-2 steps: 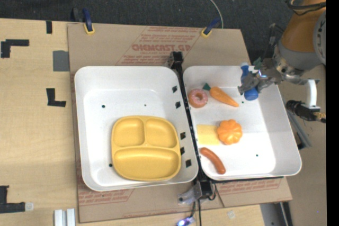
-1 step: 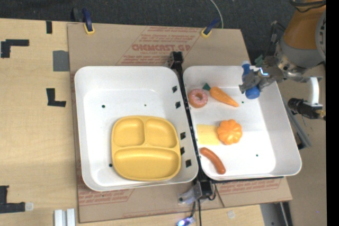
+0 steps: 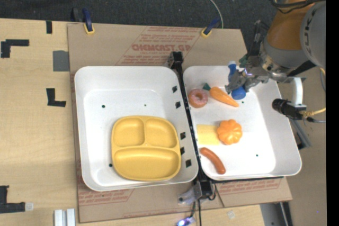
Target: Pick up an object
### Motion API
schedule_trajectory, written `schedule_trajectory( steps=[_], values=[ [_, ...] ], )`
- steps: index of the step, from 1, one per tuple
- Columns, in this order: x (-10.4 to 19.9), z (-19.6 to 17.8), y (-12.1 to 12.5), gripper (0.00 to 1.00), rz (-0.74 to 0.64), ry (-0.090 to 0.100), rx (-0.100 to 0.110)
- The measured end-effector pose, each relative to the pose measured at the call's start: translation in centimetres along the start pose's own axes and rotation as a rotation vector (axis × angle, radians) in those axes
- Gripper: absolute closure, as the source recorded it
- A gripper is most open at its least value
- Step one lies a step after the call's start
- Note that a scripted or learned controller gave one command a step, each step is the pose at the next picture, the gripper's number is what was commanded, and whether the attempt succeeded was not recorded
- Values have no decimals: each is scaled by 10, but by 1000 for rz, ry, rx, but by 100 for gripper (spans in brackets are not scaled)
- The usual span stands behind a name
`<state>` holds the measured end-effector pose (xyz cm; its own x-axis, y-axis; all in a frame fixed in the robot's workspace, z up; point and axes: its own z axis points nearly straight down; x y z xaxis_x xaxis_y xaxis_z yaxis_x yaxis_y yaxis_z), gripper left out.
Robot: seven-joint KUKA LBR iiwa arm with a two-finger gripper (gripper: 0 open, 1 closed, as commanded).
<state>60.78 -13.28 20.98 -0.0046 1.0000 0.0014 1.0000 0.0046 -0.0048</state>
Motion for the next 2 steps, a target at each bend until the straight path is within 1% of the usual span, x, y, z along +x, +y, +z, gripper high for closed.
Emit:
schedule_trajectory(
  steps=[1, 2],
  values=[
    [51, 11, -10, 100, 0, 0, 2],
    [109, 14, -27, 100, -2, 0, 2]
  ],
)
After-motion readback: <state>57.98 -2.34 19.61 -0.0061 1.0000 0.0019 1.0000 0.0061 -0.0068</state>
